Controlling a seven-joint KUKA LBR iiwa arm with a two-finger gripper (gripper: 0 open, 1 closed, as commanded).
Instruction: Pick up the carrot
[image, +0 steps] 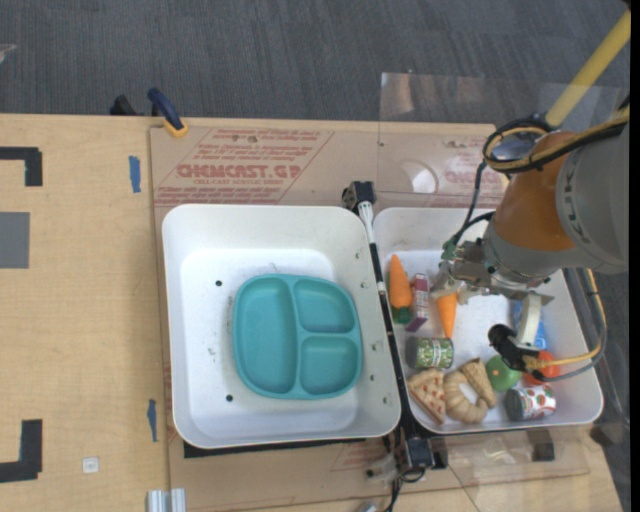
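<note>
Down at the near edge of my right bin, it's crowded: a croissant, a waffle-like piece, a small tin and a green can packed close together. Over in the left bin, a teal divided plate sits with bare white floor around it. Moving up, my gripper hangs over the right bin's middle, and a carrot sits directly beneath it, point toward the near side; whether I've got hold of it, I cannot tell. Another orange carrot lies just beside the dividing wall, green end nearest. The far strip of this bin gives open room.
</note>
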